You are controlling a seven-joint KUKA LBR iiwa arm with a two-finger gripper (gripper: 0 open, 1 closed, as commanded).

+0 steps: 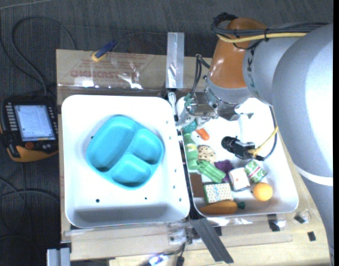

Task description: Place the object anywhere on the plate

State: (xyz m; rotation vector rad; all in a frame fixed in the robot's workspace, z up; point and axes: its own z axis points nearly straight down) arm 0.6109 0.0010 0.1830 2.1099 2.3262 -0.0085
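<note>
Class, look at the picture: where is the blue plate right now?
The blue plate lies in the middle of the left white bin, on the camera view's left half, apart from the cluttered right bin where the tool is.

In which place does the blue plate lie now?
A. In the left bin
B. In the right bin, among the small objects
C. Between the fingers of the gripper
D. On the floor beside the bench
A: the blue plate lies alone in the left bin, while the small objects fill the right bin.
</note>
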